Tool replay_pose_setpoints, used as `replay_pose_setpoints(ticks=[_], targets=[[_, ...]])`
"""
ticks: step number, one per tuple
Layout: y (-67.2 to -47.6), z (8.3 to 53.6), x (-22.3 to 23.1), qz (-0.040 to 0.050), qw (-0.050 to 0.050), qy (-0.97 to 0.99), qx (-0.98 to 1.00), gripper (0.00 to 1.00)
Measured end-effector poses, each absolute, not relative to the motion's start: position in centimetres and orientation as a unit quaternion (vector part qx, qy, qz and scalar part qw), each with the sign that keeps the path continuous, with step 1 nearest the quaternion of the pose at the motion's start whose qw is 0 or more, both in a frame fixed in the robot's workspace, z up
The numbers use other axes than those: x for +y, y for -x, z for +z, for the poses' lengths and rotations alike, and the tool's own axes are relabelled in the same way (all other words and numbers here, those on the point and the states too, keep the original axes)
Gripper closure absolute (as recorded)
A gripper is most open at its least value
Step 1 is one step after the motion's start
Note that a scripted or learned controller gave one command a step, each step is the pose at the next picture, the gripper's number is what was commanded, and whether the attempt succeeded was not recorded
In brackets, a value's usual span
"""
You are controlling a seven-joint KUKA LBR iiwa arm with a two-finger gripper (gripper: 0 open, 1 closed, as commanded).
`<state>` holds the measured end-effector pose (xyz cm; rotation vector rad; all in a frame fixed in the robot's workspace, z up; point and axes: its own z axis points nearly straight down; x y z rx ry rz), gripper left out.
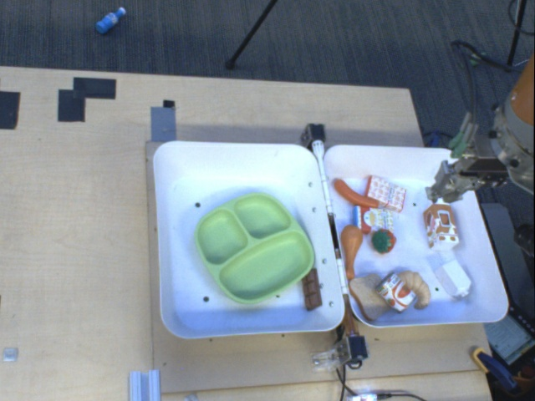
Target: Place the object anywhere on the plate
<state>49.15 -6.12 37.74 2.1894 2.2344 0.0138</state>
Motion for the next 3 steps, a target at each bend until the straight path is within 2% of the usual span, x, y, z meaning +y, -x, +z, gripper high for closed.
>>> replay_pose_setpoints(ticks=[1,2,3], targets=[[-49.1,37.7,-6.1,0.0043,0.006,-0.7,0.714,0.0],[-49.3,38.8,-6.1,0.0055,0.008,-0.698,0.716,1.0],[-48.7,26.2,-4.3,0.0005,0.0,-0.706,0.708,1.0]])
